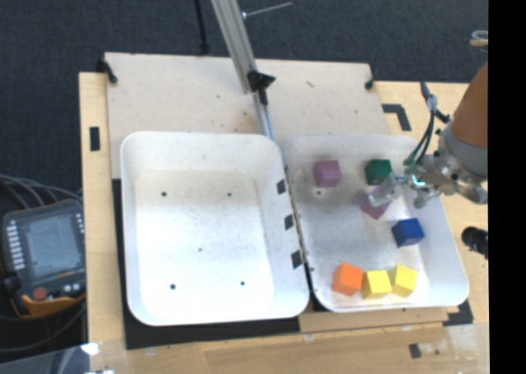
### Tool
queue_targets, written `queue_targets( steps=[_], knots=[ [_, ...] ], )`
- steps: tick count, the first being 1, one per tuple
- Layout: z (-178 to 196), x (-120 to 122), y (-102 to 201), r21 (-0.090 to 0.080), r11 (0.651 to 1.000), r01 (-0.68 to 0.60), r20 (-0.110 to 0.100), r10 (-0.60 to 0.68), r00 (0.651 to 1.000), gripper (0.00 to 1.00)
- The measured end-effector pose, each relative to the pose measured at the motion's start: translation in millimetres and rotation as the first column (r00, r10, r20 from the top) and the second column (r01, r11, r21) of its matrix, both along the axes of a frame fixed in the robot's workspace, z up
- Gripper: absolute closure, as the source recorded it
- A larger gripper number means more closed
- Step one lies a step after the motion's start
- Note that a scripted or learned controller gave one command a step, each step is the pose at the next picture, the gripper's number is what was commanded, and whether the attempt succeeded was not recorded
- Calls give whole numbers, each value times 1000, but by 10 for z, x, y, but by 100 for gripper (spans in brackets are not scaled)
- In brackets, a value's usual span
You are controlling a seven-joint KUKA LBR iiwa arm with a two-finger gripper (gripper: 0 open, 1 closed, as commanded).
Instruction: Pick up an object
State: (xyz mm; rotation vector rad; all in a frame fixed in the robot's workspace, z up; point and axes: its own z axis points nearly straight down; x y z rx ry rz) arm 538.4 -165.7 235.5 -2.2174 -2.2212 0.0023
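Purple block [376, 207] lies mid-right bin [444, 294], beneath the gripper [385, 195], finger state indeterminate; green block [378, 171] and blue block [408, 232] stand near, open floor toward the left wall

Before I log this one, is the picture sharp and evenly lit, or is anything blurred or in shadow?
In the camera view, light is even and soft; the blocks, like the orange block, cast only faint shadows on the right bin. The whole frame is slightly soft. The gripper is smeared over a purple block, so its outline is unclear.
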Motion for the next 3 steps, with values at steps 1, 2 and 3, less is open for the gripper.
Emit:
queue_targets(
  steps=[1, 2, 3],
  knots=[
    [22, 9, -1, -1, 1000, 1, 5, -1, 1000, 0],
    [-407, -31, 12, -2, 1000, 3, 0, -3, 1000, 0],
    [-943, 2, 99, -1, 1000, 7, -2, -7, 1000, 0]
  ],
)
